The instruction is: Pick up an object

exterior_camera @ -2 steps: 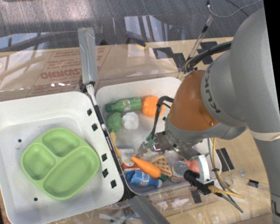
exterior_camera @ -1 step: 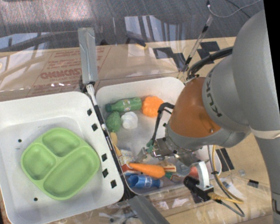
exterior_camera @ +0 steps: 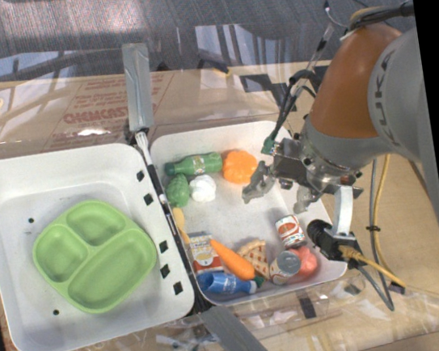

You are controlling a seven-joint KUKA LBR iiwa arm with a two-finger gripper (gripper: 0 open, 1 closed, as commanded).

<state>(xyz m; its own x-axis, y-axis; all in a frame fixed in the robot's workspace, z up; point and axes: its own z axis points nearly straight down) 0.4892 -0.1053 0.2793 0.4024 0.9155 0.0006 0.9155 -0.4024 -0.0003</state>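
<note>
My gripper (exterior_camera: 278,193) hangs over the right side of the right bin (exterior_camera: 222,140), open with nothing between its fingers. One fingertip (exterior_camera: 253,189) points toward the orange fruit (exterior_camera: 239,166), and the other (exterior_camera: 302,197) is just above a small red-labelled can (exterior_camera: 290,231). Also in this bin are a green bottle (exterior_camera: 197,165), a green leafy vegetable (exterior_camera: 178,191), a white ball (exterior_camera: 203,188), a carrot (exterior_camera: 233,260), a pizza slice (exterior_camera: 254,254), a blue can (exterior_camera: 222,284), a silver-topped can (exterior_camera: 285,265) and a red item (exterior_camera: 307,262).
The left bin (exterior_camera: 0,187) holds a green divided plate (exterior_camera: 94,255). A grey divider bar (exterior_camera: 138,89) runs up between the bins. The arm's body and cables (exterior_camera: 363,259) hang over the right bin's right rim.
</note>
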